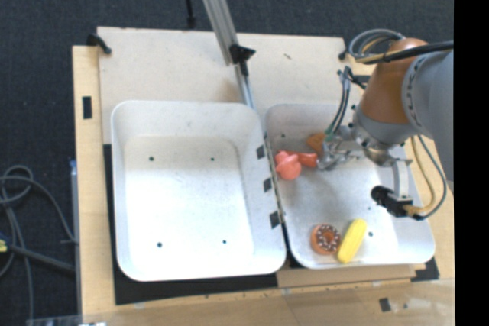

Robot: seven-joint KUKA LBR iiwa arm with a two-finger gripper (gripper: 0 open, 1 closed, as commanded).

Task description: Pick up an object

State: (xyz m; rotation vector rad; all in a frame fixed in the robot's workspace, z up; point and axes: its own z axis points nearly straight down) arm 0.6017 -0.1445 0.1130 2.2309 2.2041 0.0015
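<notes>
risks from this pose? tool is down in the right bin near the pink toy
1. The tool sits beside the pink toy and an orange piece; closing could catch both or nudge one away.
2. The pink toy lies close to the right bin wall by the divider, so a push may wedge it there.
3. Loose cables at the wrist may snag.

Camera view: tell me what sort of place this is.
Probably a robotics lab's grasping test bench: two white bins on a plywood board, toy food like a yellow corn cob, and the arm's hand working among them.
</notes>
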